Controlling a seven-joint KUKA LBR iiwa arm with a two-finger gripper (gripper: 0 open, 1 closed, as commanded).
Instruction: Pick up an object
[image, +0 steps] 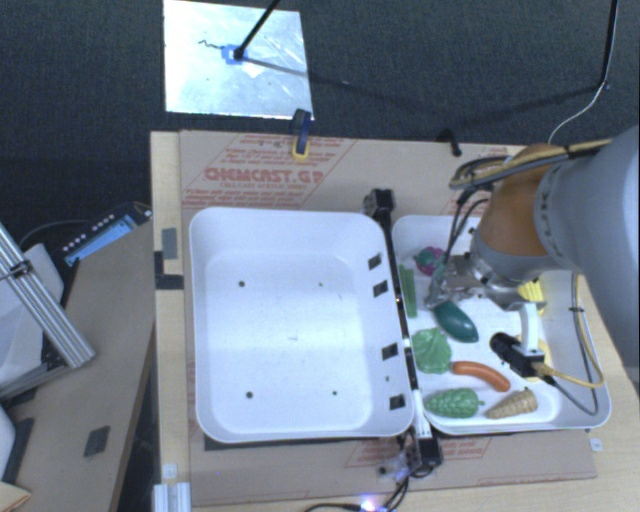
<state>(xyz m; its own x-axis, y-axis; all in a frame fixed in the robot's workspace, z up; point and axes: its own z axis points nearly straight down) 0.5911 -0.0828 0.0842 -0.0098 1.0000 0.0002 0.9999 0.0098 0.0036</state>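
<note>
Over on the left we have the big white bin (290, 320), nothing to grab there; in the right bin (575, 400) the gripper (447, 288) sits just above-left of the dark green oval veg (455, 320), long axis running diag down-right; can't tell gripper state

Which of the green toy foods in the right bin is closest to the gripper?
The dark green oval piece, just below the gripper. The leafy green piece and the bumpy green piece lie farther toward the bin's near edge.
</note>
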